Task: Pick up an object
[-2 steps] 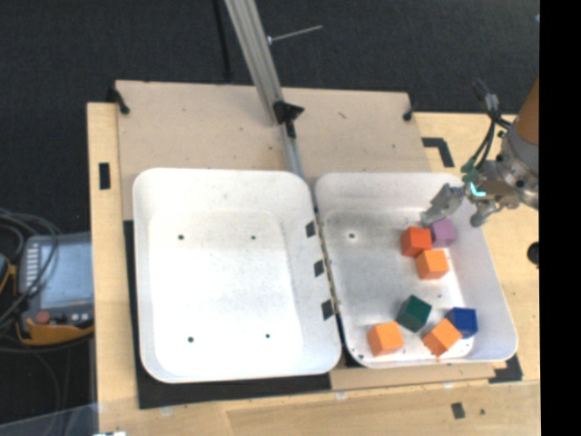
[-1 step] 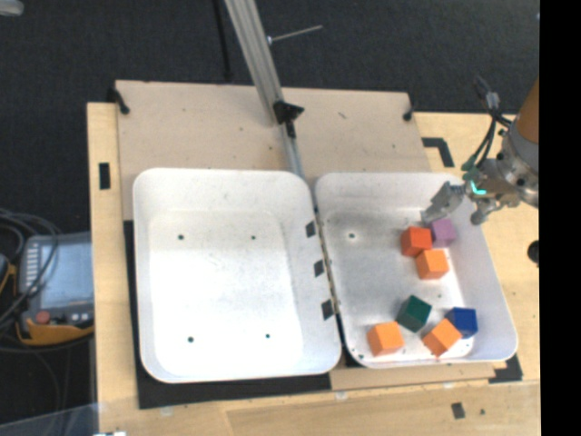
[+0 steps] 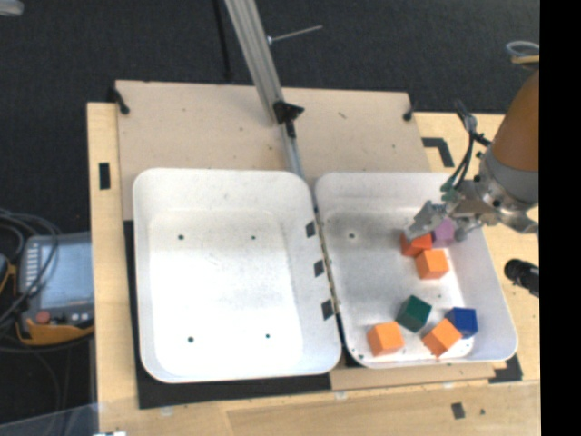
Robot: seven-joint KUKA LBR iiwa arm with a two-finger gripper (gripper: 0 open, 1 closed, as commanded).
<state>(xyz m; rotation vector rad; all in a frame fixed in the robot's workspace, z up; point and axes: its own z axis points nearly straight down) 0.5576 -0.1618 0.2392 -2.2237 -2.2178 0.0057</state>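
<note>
Seven blocks lie before you in the right bin [image 3: 359,243], and the gripper [image 3: 442,218] hangs low over the cluster near that bin's right wall, at the reach-and-close step of a pick. Its tip sits directly above a red-orange block [image 3: 417,242] and a pink block [image 3: 444,234], which touch each other; whether the pincer is open, closed or already around either one, you cannot tell from this slanted view, since the wrist hides the contact. Just below them rests an orange block [image 3: 433,263]. Along the bin's front edge you can count four more: an orange block at front centre [image 3: 386,338], a dark green block [image 3: 414,313], another orange block [image 3: 442,336] and a blue block [image 3: 462,321] touching it near the front right corner. That makes three orange, one red-orange, one pink, one green, one blue. The left bin [image 3: 227,271] stands beside it, apart from the action. The next move, by the look of it, calls for closing squarely on one block, not both neighbours, then a straight lift clear of the bin wall.
</note>
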